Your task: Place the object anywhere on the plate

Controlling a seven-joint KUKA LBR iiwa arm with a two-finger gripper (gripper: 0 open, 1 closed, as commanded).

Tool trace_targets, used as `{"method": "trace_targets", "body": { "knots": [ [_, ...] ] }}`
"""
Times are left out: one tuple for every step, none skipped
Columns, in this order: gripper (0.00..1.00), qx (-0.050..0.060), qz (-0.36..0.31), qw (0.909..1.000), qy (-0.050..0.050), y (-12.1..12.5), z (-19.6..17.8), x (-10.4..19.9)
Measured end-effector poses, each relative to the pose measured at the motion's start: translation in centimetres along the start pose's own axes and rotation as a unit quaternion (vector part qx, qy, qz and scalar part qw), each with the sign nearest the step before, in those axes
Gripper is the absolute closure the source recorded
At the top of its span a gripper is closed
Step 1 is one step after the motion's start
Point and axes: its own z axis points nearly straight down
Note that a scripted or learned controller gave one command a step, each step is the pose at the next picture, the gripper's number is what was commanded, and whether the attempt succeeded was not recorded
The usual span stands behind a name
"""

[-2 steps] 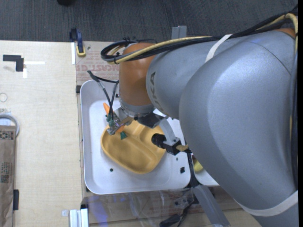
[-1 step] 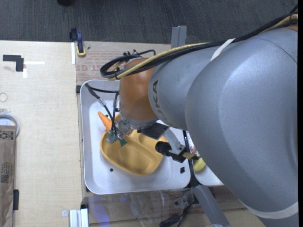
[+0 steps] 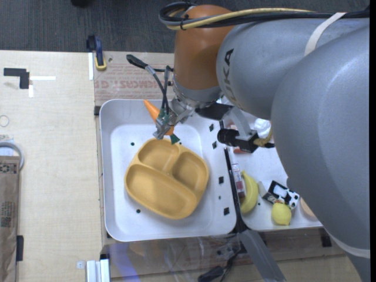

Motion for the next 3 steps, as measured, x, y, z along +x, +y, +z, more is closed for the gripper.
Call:
{"method": "trace_targets", "body": {
  "knots": [
    [1.0,0.002,-0.033,0.9994,0.001,-2.6,6.8,-2.0],
    [1.0,0.001,-0.018,0.9998,0.001,0.9,6.0,4.5],
    [1.0,0.001,-0.017,0.9999,0.0,-2.4,-10.0,5.6]
  ]
}}
